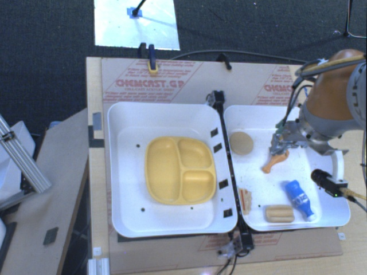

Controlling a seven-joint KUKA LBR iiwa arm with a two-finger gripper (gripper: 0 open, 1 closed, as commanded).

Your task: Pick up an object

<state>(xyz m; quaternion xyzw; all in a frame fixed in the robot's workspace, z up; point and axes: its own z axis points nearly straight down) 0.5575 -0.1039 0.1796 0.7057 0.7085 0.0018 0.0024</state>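
Note:
The right bin (pixel 321 222) holds several small things. An orange carrot-like piece (pixel 272 164) lies near its middle, a round tan disc (pixel 241 143) at its upper left, a blue bottle (pixel 299 199) at the lower right, a tan bread roll (pixel 279 213) by the front wall, and a striped bacon-like strip (pixel 245 200) against the left wall. My gripper (pixel 279 146) hangs over the orange piece's upper end, very close to it or touching it. The arm's grey and orange wrist (pixel 335 99) reaches in from the right.
The left bin (pixel 123 153) bears a yellow divided plate (pixel 180 169). A black divider with clips (pixel 222 153) runs between the two bins. A black camera-like block (pixel 328 182) sticks out from the wrist over the right bin's right side.

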